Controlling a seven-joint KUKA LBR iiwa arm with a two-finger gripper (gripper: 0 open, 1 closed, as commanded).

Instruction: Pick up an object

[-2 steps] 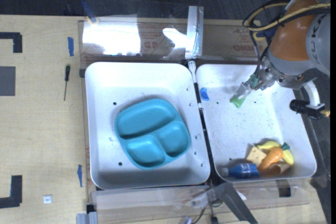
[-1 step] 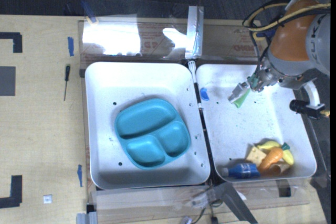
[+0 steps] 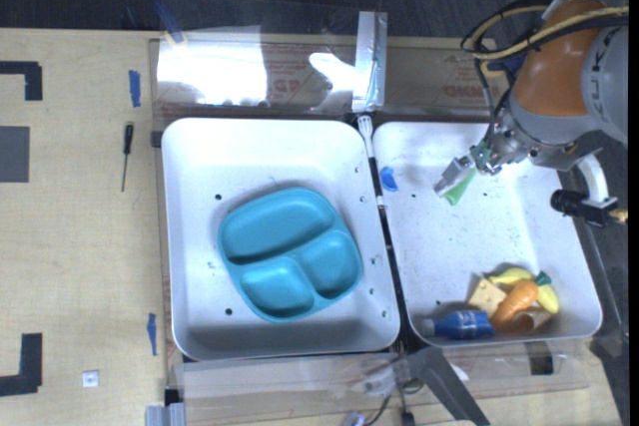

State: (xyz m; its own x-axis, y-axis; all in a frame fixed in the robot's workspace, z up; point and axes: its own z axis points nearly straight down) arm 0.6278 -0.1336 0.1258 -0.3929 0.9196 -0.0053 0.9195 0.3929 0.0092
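Candidate objects heaped in right bin (image 3: 559,244) near front corner: orange carrot-like toy (image 3: 516,302), yellow piece (image 3: 511,276), blue bottle (image 3: 462,323), touching one another. Small blue scrap (image 3: 388,180) near divider. End effector (image 3: 457,183) poised over bin's rear half, well apart from heap; green-tipped fingers (image 3: 459,191) look empty; apart or together, cannot tell. Judged approach step, nothing grasped. Next: travel toward heap, descend on one item. Left bin (image 3: 190,244) carries blue divided tray (image 3: 290,252).
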